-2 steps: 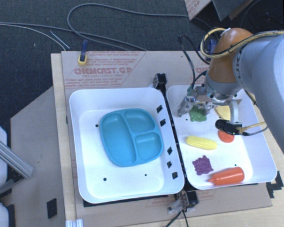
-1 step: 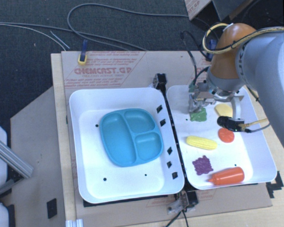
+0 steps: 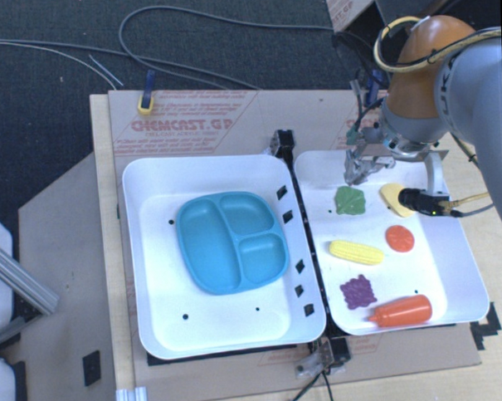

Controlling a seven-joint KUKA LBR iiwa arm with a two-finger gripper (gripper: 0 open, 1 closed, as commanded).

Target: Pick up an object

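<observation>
Green broccoli-like toy (image 3: 349, 201) lying in right bin (image 3: 461, 261), upper-left part, just below end effector (image 3: 357, 172). End effector hanging right above it, tips at or near its top edge; contact unclear. Fingers: can't tell if spread or pressed together, too small and dark against the wrist. Nothing seen pinched between them.

Arm w/ orange band (image 3: 423, 55) reaching in from right, bent down over far end of right bin; cables looped round the wrist.

Other items in right bin: yellow banana-ish piece (image 3: 392, 198) just right of green toy, partly behind a black fitting; red-orange round toy (image 3: 400, 238) below that; yellow corn cob (image 3: 356, 251) mid-bin, lying slantwise; purple grape bunch (image 3: 358, 292) below corn; orange-red carrot-shaped piece (image 3: 402, 311) near front rim, lying flat. All apart from each other.

Left bin (image 3: 146, 266) holding blue divided plate (image 3: 232, 240), three compartments, slightly turned, approx. centred.

Both bins on wooden tabletop (image 3: 189, 119) w/ red printed lettering; small yellow-blue clamp (image 3: 147, 99) at far-left edge. Black strip w/ marks between bins.
</observation>
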